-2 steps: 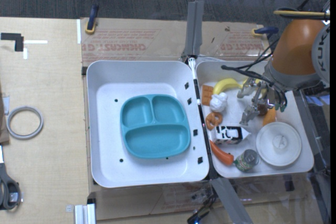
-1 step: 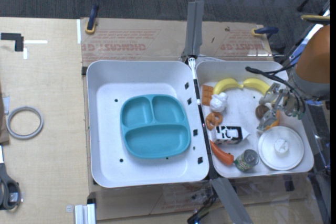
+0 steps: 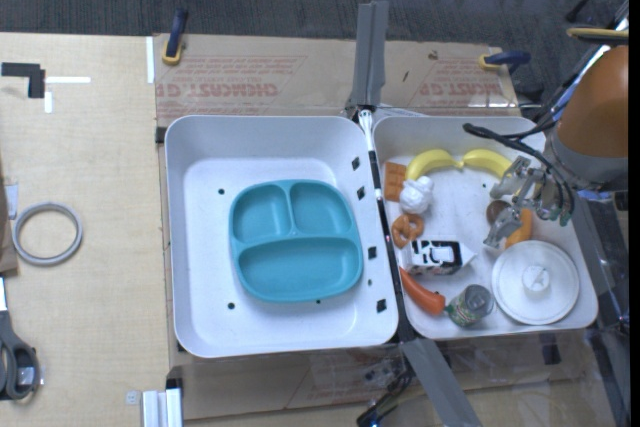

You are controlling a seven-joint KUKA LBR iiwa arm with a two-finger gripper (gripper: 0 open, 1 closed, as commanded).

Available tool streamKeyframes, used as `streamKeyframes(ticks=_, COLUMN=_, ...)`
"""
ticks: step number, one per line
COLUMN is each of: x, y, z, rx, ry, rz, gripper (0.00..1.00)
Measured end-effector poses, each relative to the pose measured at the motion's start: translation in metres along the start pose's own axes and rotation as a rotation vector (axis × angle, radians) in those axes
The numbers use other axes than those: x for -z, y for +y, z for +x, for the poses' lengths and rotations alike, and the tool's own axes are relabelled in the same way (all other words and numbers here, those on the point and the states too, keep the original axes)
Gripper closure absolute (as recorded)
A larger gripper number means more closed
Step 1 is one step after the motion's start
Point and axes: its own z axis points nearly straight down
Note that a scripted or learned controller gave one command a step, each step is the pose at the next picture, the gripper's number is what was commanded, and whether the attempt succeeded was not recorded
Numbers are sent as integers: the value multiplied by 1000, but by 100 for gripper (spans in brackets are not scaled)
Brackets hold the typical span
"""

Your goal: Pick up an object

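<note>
Carrot (image 3: 519,227) — the small orange piece in the right bin (image 3: 455,127) — is what we are judging as the target, lying just beside and slightly below the gripper (image 3: 512,210), between the white lidded bowl (image 3: 537,282) and the banana (image 3: 462,161). We are hovering over it from the right; whether the gripper is released or clenched, we cannot tell. Its long axis is looking slanted — roughly along our reach.

One fixed overhead camera looks slantwise down on both bins (image 3: 180,245).
</note>
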Motion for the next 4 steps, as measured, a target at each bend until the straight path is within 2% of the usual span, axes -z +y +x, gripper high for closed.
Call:
streamKeyframes(ticks=1, x=0, y=-26, z=35, rx=-152, ry=0, rz=-2, gripper=0)
streamKeyframes(ticks=2, x=0, y=33, z=-27, rx=-291, ry=-1, rz=0, gripper=0)
streamKeyframes(ticks=3, x=0, y=1, z=36, rx=-479, ry=2, rz=1, gripper=0)
streamKeyframes(ticks=4, x=0, y=49, z=5, rx=-547, ry=1, rz=1, gripper=0)
